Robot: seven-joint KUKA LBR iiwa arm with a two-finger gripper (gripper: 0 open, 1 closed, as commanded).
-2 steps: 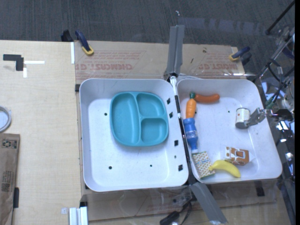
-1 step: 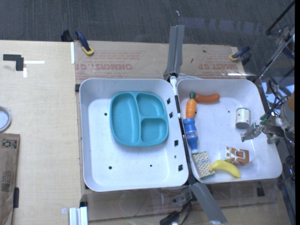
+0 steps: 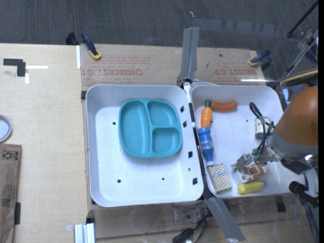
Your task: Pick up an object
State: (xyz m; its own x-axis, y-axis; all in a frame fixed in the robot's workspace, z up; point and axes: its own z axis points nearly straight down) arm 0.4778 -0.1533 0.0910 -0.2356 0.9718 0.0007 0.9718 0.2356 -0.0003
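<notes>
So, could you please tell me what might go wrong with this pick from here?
The gripper sits low in the right bin, over a small orange-and-white item with a yellow banana-like toy right beside it; it might nudge or catch the wrong one. Both lie close to the bin's near wall, so contact with the rim seems possible.

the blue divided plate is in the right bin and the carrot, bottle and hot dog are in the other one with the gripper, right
Not quite. The camera view shows the blue divided plate in the left bin, not the right one. The rest holds: the carrot, the bottle and the hot dog lie in the right bin, where the gripper is working.
</notes>
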